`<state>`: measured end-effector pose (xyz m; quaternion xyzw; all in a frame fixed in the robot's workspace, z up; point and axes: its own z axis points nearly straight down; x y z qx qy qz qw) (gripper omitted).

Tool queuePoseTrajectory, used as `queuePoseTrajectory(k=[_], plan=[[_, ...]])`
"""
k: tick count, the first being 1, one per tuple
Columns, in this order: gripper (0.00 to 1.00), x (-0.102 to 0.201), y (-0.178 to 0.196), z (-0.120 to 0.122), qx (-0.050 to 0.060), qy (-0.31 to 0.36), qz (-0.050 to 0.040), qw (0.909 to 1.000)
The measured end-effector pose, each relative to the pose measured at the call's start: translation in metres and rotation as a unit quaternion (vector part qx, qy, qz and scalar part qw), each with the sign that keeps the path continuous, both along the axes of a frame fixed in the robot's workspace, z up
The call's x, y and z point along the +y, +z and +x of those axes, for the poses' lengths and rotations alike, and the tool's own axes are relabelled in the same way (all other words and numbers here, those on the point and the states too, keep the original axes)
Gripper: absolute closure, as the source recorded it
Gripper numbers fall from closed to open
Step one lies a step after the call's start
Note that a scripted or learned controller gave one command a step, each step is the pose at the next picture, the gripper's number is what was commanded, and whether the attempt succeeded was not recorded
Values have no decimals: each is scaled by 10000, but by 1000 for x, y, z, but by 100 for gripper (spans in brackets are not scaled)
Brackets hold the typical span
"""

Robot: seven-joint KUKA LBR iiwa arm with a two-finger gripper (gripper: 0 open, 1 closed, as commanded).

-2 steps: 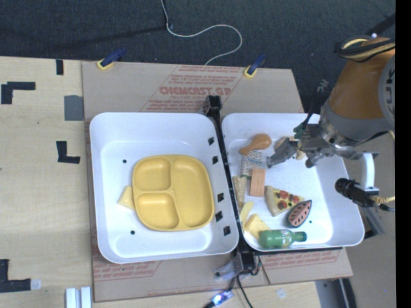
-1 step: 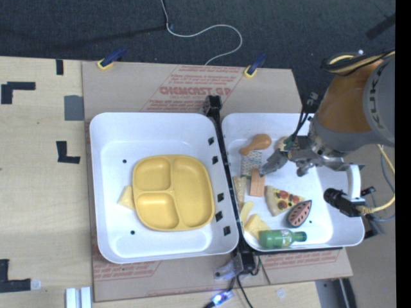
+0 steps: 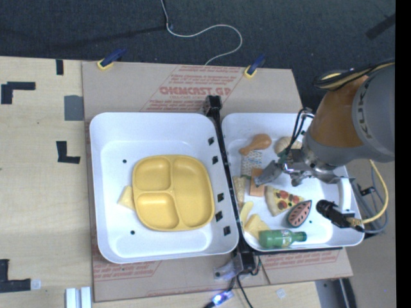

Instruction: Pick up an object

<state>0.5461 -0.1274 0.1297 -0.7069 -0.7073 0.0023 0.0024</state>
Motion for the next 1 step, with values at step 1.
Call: queuePoseTrajectory(k=[1], plan=[[0, 1, -48, 0, -21, 8, -4, 10000]])
